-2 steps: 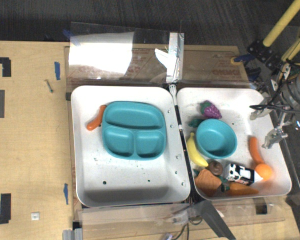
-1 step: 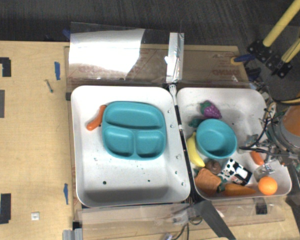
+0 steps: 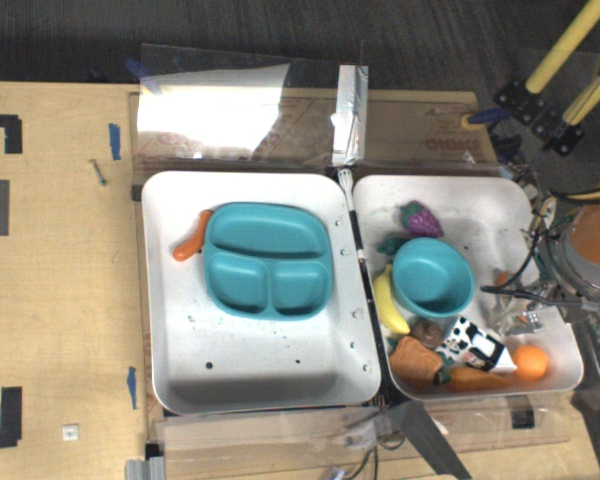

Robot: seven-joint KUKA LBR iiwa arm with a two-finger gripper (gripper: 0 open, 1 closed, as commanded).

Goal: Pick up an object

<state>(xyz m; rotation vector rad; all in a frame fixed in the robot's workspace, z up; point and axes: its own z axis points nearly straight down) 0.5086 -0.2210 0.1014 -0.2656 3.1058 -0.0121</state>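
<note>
The right bin (image 3: 480, 200) holds a teal bowl (image 3: 433, 276), a purple grape bunch (image 3: 421, 220), a yellow banana (image 3: 388, 306), a black-and-white cow toy (image 3: 474, 343), an orange ball (image 3: 531, 362), a carrot (image 3: 472, 377) and a brown piece (image 3: 412, 359). The left bin (image 3: 250, 368) holds a teal divided plate (image 3: 268, 259) with an orange sausage-shaped toy (image 3: 191, 238) at its left. The arm (image 3: 586, 243) hangs over the right bin's right rim, wrapped in cables. My gripper (image 3: 525, 313) sits low there, just above the orange ball and right of the bowl.
A yellow-and-black stand (image 3: 560, 58) rises at the back right. A clear plastic sheet (image 3: 215, 113) and a metal strip (image 3: 350, 118) lie behind the bins. The tan bench (image 3: 55, 268) stretches to the left.
</note>
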